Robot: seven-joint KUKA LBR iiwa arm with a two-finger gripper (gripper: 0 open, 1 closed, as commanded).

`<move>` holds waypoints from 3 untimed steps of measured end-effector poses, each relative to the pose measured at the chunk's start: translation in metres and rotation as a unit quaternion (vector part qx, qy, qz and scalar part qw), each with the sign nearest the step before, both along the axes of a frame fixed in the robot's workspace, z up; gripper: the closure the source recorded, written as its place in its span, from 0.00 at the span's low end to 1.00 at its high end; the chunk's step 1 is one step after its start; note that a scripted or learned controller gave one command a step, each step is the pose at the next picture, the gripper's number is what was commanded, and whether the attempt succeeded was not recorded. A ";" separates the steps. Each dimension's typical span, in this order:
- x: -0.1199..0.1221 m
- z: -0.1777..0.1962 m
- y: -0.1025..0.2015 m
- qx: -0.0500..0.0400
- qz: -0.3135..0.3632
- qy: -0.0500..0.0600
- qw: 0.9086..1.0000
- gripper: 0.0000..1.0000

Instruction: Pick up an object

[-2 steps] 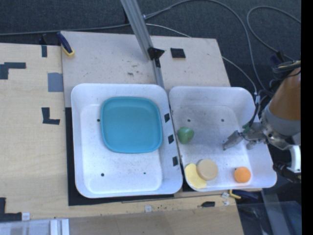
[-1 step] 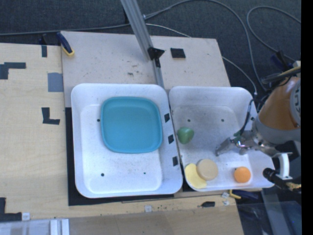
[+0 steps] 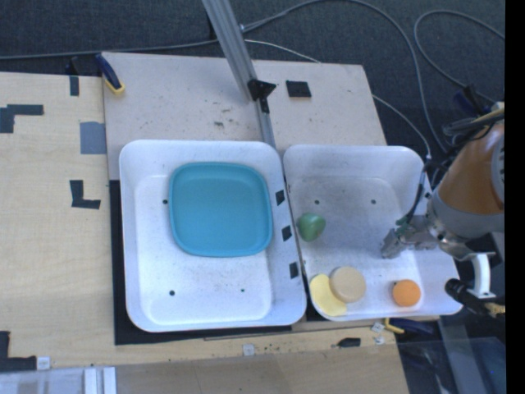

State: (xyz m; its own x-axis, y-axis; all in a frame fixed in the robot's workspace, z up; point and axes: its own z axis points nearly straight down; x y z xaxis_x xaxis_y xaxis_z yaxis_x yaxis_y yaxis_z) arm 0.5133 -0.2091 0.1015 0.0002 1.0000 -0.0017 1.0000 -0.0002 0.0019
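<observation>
Camera view: one blue plate (image 3: 220,208), one orange ball (image 3: 406,293)

place: pretty clearly a robotics lab, not anyone's home
floor: dark carpet (image 3: 344,48) with loose cables (image 3: 394,23) snaking all over it
bench: plain board top (image 3: 189,105), scuffed and speckled, with bits of dark tape (image 3: 299,89) stuck on
rig: metal pole (image 3: 234,43) slanting up over two white bins (image 3: 139,245)
arm: grey and orange industrial robot arm (image 3: 472,179) parked at the right
</observation>
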 end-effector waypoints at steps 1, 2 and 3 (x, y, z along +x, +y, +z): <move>0.010 0.055 0.003 0.000 0.001 -0.001 1.000 1.00; 0.010 0.096 0.004 0.000 0.000 0.000 1.000 1.00; 0.010 0.138 0.004 0.000 0.000 0.000 1.000 1.00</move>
